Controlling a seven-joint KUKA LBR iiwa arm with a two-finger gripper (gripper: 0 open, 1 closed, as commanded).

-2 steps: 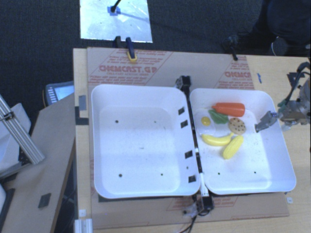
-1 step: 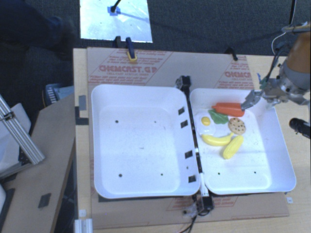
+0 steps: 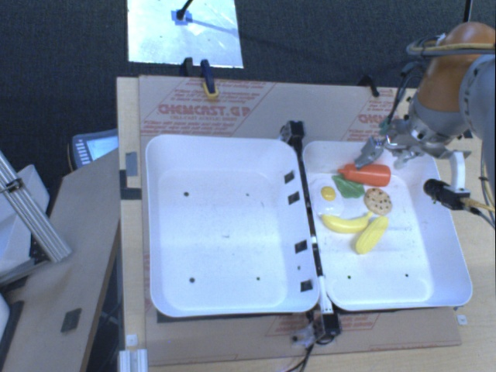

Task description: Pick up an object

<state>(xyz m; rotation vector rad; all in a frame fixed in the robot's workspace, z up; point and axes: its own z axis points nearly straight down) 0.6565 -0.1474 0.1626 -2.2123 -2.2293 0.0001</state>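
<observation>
Dark fabric backdrop (image 3: 325, 22) behind everything, textured and nearly black. Pinned or hung against it, a shiny silver panel (image 3: 184, 20) — reflective, with a small blue mark near its upper left. Below, a tan worktop (image 3: 93, 231) carrying a brown cardboard sheet (image 3: 256, 103) printed with red lettering, held at its far edge by a yellow-and-black clamp (image 3: 208, 80). At far left, slanted aluminium framing (image 3: 31, 211) and the corner of a small lit screen (image 3: 94, 147) — partly cut off. Light even, soft, without hard shadows.

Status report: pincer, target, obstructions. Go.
Pincer low over right bin, at carrot. No grasp visible. Green piece, cookie, banana, corn crowded close.
</observation>
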